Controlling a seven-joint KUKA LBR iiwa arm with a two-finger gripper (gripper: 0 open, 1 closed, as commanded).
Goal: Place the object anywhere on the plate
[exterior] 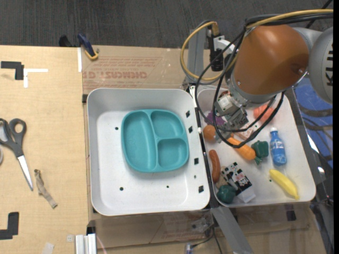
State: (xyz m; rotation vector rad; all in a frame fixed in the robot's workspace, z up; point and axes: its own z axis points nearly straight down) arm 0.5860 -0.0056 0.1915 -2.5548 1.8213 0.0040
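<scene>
Bins sit side by side on the bench. Right bin (304, 194), near edge: dark green toy (225, 194) at the near-left corner, touching a black-and-white patterned block (237, 178) just behind it. Yellow banana (283, 183) toward the near-right corner. Red sausage-shaped toy (214, 163) lies along the left wall. Blue bottle (276, 148) stands right of center, beside a carrot (249, 151) with a green top. Small orange ball (210, 133) sits at the left wall, further back, with a purple piece (218, 121) just behind it.

Gripper (231, 115) hangs over the far-left part of the right bin, near the orange ball and purple piece, black cables looped around it. Jaw state cannot be told from this angle; nothing visibly sits between them. A pink-red item (263, 110) lies partly hidden under the arm, toward the far edge.

Left bin (100, 157): teal divided plate (155, 140) at center, three compartments, nothing on it, well apart from the gripper.

Left of the bins, on cardboard (39, 157): scissors (16, 144).
</scene>
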